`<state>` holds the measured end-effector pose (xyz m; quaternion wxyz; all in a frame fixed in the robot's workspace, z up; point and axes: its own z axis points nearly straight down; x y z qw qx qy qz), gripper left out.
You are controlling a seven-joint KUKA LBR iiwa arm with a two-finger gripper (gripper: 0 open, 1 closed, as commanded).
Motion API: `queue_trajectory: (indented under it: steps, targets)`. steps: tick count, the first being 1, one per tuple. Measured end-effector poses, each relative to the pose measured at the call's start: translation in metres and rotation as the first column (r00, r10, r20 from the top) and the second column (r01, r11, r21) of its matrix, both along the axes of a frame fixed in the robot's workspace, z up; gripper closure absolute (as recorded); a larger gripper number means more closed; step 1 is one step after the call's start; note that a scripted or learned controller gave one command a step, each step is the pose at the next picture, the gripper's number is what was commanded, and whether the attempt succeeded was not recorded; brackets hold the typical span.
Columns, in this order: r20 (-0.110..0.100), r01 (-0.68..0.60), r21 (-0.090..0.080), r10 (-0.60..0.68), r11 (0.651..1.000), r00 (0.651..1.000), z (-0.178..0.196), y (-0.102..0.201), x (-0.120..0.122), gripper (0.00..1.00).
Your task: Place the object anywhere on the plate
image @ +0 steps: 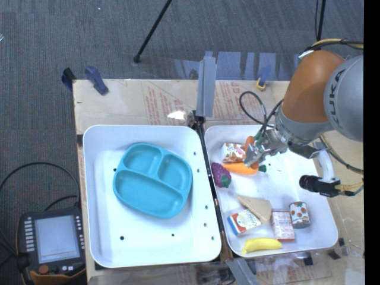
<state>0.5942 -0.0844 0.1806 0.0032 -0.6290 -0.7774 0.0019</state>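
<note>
Your grey arm (332, 94) reaches in over the right bin (320, 218). Well to the gripper's left, the blue divided plate (153, 180) lies in the left bin (95, 159), nothing on it. The gripper (256, 155) hangs low over the orange carrot (240, 168), about touching it; you cannot tell how its grip stands. Behind it, a snack packet (233, 152). Left and below, a purple eggplant (221, 174). Further below: sandwich wedge (256, 205), small carton (244, 221), can (299, 214), banana (261, 245).

Plate (152, 180) — smooth blue plastic; bins (101, 218) — glossy white plastic.
</note>
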Motion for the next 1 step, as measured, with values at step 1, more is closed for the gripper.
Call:
queue_trajectory:
  steps: [1]
  targets:
    - [0.002,-0.148,-0.001,0.148,0.989,0.989,0.0028,0.0739,0.0248,1.0]
